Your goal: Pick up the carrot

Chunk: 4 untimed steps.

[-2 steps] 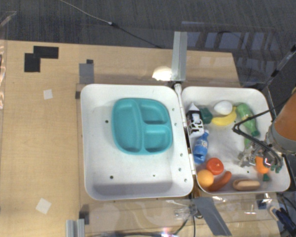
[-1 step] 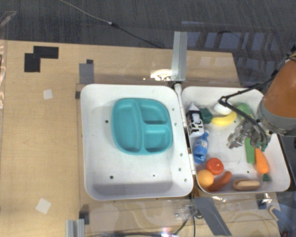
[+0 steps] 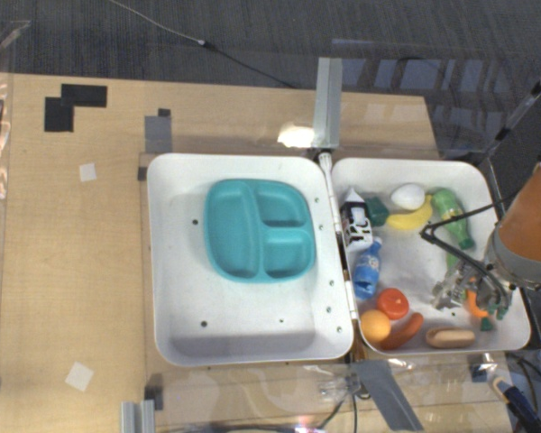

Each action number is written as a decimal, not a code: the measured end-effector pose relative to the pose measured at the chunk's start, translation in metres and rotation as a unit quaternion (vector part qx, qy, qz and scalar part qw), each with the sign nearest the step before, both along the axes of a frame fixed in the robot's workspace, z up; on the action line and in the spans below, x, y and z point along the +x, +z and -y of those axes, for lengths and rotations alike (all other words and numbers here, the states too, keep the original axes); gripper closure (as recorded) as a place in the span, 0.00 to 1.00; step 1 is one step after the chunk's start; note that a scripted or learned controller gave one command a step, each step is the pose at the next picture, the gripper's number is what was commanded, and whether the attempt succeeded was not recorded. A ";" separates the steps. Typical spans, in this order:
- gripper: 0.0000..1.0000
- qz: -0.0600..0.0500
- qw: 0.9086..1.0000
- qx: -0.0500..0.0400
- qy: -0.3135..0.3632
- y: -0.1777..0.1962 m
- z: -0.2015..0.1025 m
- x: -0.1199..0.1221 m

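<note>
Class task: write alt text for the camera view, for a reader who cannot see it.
The arm's pincer reaches into the right bin at an orange carrot near its right wall, among toy foods including a banana, a tomato and a hot dog. The left bin holds a teal divided tray.

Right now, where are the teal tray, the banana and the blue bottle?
teal tray [image 3: 258, 231]: camera view, on the middle divider ridge.
banana [image 3: 411, 218]: camera view, on its curved yellow body.
blue bottle [image 3: 367, 269]: camera view, on its body.
</note>
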<state>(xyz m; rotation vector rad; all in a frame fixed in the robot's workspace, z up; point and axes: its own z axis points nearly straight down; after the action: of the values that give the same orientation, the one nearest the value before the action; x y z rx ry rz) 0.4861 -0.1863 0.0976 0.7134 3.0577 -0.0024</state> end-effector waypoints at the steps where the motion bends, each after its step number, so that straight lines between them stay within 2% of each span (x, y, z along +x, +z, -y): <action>1: 1.00 0.005 0.997 0.001 -0.075 0.046 -0.047 0.004; 2: 1.00 0.008 0.999 -0.001 -0.045 -0.007 0.012 0.039; 3: 1.00 0.007 0.997 0.002 -0.078 0.058 -0.065 0.051; 4: 1.00 0.010 0.999 -0.004 0.050 0.267 0.006 0.041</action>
<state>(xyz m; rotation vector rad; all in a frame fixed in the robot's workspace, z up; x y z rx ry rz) 0.5271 -0.1927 0.3642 0.5545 3.0679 -0.0066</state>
